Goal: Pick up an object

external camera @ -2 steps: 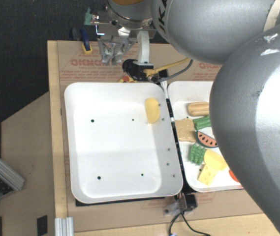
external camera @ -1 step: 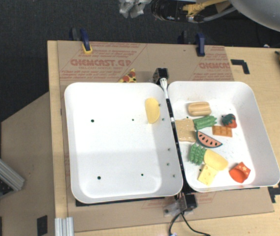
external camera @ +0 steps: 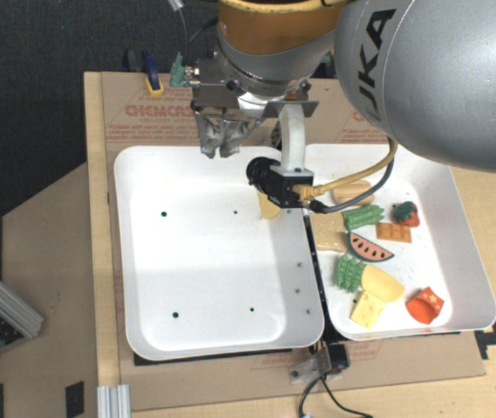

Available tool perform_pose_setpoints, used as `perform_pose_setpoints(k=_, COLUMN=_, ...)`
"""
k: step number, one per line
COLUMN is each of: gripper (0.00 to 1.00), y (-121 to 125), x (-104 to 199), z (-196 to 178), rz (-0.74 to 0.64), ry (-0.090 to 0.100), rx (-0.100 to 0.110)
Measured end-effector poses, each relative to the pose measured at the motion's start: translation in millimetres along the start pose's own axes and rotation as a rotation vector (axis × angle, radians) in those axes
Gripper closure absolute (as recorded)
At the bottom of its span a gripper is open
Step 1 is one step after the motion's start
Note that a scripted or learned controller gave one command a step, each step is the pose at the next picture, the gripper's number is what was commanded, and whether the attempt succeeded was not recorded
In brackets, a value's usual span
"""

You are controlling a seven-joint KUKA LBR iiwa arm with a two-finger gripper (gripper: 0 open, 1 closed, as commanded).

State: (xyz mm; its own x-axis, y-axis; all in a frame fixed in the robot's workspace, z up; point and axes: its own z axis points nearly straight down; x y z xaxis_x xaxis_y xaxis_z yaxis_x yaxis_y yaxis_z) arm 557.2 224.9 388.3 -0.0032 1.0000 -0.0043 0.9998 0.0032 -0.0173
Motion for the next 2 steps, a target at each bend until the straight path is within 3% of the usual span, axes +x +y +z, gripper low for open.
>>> perform_pose_setpoints(k=1, gripper=1.0, y=-12.5, x=-1.4, z=-157.3, rz=0.001, ry=0.013, rx=-0.036)
perform_pose_setpoints(k=2, gripper=1.0, y=-39.7, x=-0.8, z=-5.9, rz=0.005, ry=-0.002, rx=-0.001)
